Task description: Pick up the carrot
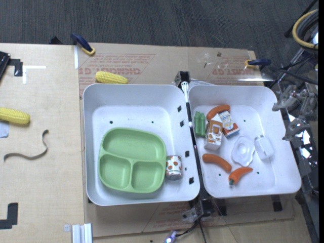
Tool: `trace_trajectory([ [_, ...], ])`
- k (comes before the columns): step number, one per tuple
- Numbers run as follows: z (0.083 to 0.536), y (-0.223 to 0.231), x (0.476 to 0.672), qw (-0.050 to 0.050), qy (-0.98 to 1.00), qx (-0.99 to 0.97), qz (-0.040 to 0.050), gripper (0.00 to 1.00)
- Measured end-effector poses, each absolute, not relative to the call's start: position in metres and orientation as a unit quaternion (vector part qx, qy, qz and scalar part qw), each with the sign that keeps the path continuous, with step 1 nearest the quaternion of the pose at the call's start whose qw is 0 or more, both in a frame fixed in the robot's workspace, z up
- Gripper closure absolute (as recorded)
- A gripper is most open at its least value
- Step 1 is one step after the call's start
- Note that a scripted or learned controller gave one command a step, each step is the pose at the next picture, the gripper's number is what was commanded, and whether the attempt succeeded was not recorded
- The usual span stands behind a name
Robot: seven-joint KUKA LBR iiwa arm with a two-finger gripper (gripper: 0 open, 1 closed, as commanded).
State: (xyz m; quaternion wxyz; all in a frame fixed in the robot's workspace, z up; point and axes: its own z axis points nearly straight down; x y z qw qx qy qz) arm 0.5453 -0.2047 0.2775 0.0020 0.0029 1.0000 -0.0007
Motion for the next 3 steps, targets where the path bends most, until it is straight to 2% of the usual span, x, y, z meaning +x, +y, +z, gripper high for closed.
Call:
trace_trajectory([
  [1,0.149,-0.129,0.511,0.001,1.0,-0.015,0.0001,0.0],
  [2,0.091,-0.093,0.49,0.001,1.0,-0.004,0.0,0.0],
  [3,0.093,-0.152,0.559,0.003,0.999,0.045,-0.0006,0.0],
])
